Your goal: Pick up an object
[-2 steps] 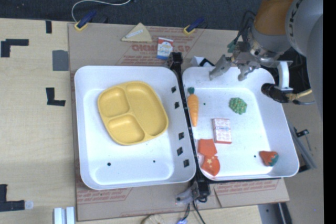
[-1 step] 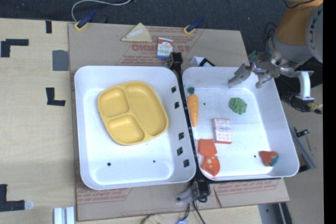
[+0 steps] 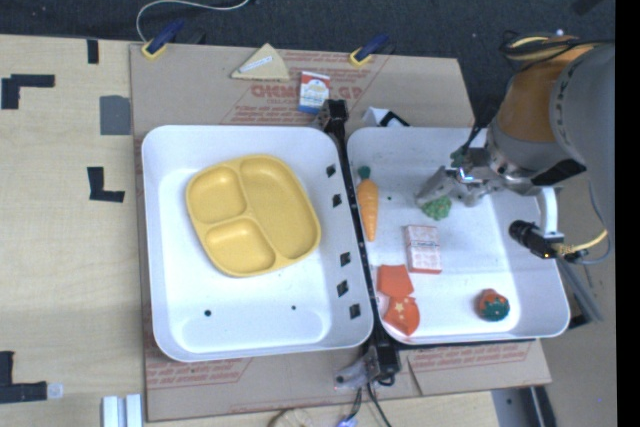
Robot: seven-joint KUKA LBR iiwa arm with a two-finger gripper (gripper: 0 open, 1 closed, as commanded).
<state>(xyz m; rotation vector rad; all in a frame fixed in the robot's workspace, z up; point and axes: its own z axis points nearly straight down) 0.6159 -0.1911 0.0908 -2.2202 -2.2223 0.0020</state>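
Right bin (image 3: 520, 320) | claw (image 3: 440, 193) above small bumpy green object (image 3: 437, 209) | grip: cannot tell

The fingers (image 3: 441, 187) hang just above, perhaps touching, a green object (image 3: 437, 208).

In the right white bin (image 3: 520, 310), bare floor lies open at 12 o'clock and between the pink-and-white carton (image 3: 422, 248) and the red-and-green ball (image 3: 491, 305); an orange carrot (image 3: 368, 208) lines the 9 o'clock wall.
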